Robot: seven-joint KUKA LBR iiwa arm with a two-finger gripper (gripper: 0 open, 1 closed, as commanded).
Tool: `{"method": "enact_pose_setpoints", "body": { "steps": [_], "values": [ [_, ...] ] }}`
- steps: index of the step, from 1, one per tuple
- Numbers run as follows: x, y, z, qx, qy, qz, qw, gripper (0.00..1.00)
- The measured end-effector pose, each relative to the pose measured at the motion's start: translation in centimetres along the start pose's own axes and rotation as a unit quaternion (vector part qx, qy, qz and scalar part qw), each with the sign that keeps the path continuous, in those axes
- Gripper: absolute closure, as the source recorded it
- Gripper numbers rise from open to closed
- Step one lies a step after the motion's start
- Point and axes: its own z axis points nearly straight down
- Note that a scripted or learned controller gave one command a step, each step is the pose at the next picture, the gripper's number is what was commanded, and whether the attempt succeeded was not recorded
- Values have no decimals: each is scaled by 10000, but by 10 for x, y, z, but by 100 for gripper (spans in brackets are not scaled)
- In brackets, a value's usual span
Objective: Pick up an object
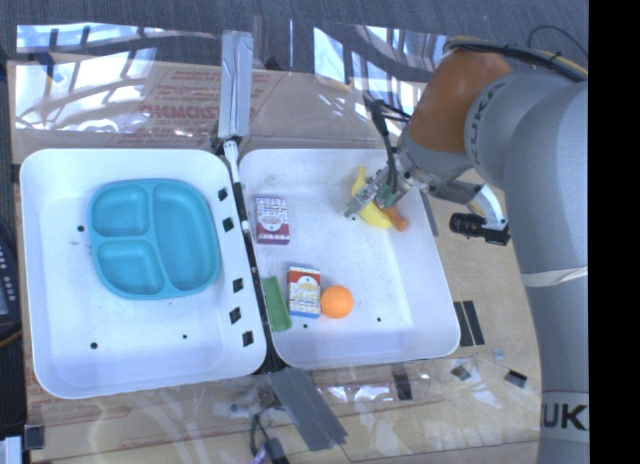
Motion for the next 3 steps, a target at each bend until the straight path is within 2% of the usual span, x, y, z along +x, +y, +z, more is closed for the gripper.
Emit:
{"method": "enact_pose_setpoints", "body": {
  "steps": [1, 2, 3],
  "values": [
    [71, 29, -81, 7, 2, 1408, 9900, 100],
    [80, 70, -6, 31, 23, 999, 9950, 100],
    [80, 70, -7, 25, 16, 999, 9950, 0]
  ]
}}
